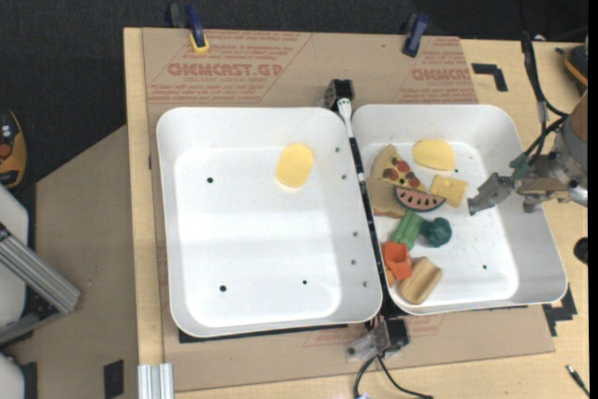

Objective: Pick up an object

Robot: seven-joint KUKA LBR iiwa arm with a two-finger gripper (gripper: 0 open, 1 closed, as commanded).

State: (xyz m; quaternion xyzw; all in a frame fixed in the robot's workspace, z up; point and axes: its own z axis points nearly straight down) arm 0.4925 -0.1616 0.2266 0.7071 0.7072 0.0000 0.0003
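Bench (243,61): brown board, red lettering; dark carpet around
Right bin (505,285): toy food along its left side, cheese wedge (448,191) included
Gripper (488,194): just right of the wedge; jaws released, grasping nothing
Left bin (187,229): yellow piece (294,165)

Grey metal gripper (500,190) with thin dark fingers, blocky grey body behind them with small greenish bits, round pale grey arm (577,140) part at the picture's right side, black cable (534,79) curving above it
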